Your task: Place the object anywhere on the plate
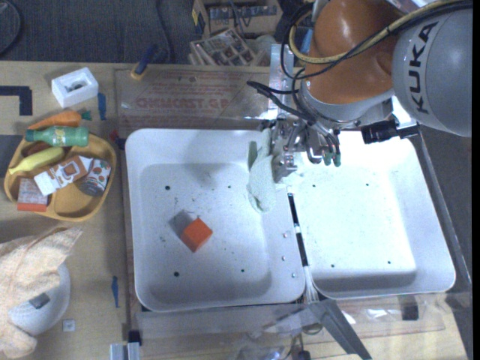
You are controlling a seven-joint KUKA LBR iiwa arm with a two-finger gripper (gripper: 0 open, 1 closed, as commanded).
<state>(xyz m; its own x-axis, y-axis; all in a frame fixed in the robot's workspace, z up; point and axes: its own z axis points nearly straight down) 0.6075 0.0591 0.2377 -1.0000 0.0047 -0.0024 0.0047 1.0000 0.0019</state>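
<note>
The orange block [197, 234] lies in the left bin [133, 201], down and to the left of the hand, well apart from it. A pale green thing [261, 190] sits just under the hand [279, 169]; it may be the plate. I cannot tell if the hand is gripping or let go. The block looks not yet picked up. Next, the hand needs to go down-left to it.

Bright overhead glare, soft overall focus
</note>
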